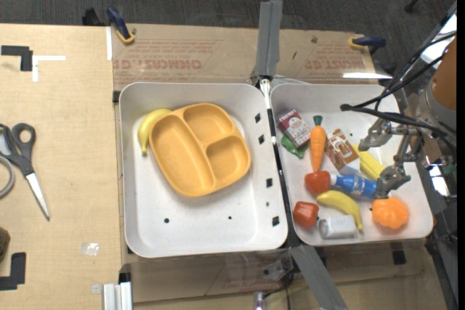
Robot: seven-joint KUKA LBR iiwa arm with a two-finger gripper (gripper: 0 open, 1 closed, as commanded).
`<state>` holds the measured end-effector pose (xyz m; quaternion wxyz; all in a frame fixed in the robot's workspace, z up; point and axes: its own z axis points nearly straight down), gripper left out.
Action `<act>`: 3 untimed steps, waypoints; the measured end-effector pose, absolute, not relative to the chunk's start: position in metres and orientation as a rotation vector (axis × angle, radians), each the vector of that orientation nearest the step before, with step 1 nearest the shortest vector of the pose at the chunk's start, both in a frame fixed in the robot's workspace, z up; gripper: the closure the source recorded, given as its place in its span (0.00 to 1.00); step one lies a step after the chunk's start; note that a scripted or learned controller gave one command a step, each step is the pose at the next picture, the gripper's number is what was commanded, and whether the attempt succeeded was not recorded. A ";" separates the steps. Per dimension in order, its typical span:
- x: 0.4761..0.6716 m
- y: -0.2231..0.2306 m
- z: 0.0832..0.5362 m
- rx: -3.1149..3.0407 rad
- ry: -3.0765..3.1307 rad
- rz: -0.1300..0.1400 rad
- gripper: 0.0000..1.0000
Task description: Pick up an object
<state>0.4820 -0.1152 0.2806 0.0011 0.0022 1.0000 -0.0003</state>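
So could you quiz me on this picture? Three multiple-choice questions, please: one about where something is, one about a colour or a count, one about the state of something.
1. Where does the divided yellow plate lie?
A. in the left bin
B. in the right bin
C. on the wooden bench beside the scissors

2. How many bananas are there in both bins together?
A. none
B. one
C. two

3. How does the carrot lie?
A. flat, green top toward the far rim
B. standing upright on its tip
C. on the yellow plate

Answers:
1. A: the plate sits in the left bin, covering part of a banana.
2. C: one banana peeks out at the plate's left edge, and another banana lies in the right bin.
3. A: the carrot lies flat in the right bin among the other toys, green end pointing away.
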 end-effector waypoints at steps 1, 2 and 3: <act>0.562 -0.108 0.188 0.078 3.138 -0.001 0.00; 0.550 -0.095 0.092 0.019 3.139 -0.001 0.00; 0.583 -0.092 0.094 -0.036 3.135 -0.003 0.00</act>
